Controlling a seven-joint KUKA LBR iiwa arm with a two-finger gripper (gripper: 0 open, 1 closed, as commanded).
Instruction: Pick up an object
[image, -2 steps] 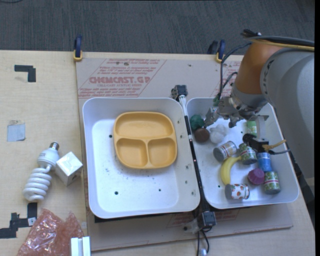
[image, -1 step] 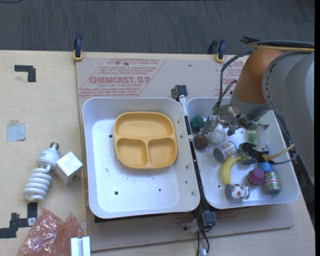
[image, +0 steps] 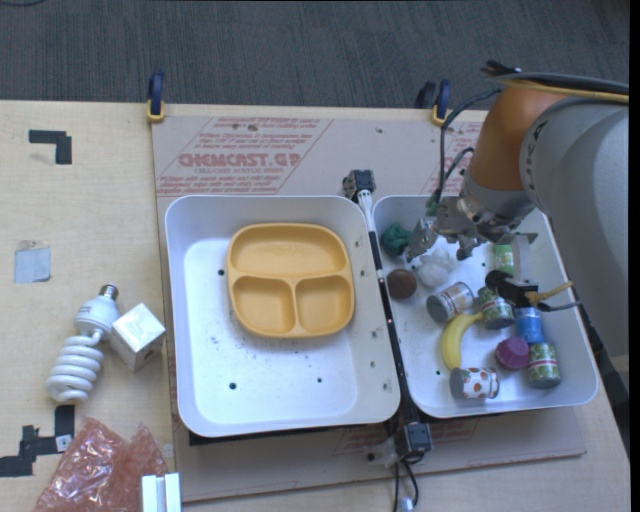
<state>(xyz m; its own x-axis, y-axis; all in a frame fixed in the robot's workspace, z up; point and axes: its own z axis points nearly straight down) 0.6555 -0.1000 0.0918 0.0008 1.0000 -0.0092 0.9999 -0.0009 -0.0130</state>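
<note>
Gripper (image: 440, 240) is hovering low over the upper part of the right bin (image: 575, 385), and honestly I can't tell how its fingers stand or if anything's caught in them. Right under it sit a green toy (image: 397, 238), a white lump (image: 436, 268) and a brown ball (image: 401, 284), all crowded together. Likely fail: fingers land between them, nudge the ball away, or close on nothing.
</note>
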